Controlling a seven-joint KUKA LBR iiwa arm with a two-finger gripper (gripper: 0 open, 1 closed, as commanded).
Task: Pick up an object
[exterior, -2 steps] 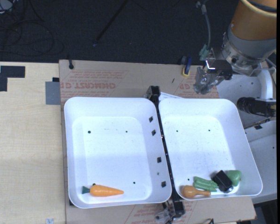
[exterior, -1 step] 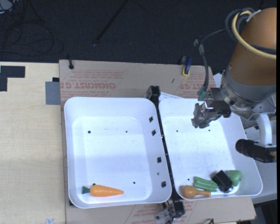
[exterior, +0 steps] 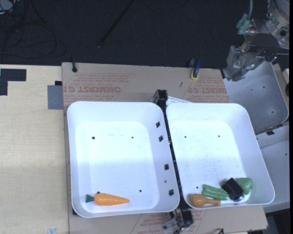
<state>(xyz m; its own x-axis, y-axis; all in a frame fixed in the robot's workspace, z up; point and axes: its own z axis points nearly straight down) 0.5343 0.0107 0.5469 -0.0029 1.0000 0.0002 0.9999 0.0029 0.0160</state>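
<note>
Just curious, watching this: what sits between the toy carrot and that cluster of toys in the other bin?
In the camera view, between the carrot and the cluster lie bare white bin floor and the black clips joining the bins.

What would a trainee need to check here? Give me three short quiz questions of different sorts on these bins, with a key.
1. True or false: the toy carrot lies in the left bin.
2. Multiple choice: where does the gripper sit? A) low inside the left bin B) above the bench beyond the far right corner of the right bin C) touching the carrot
3. Fill in: the black block lies in the right bin's near ____ corner, among the green pieces and the tan pear-shaped toy.

Key: 1 true; 2 B; 3 right.
</note>
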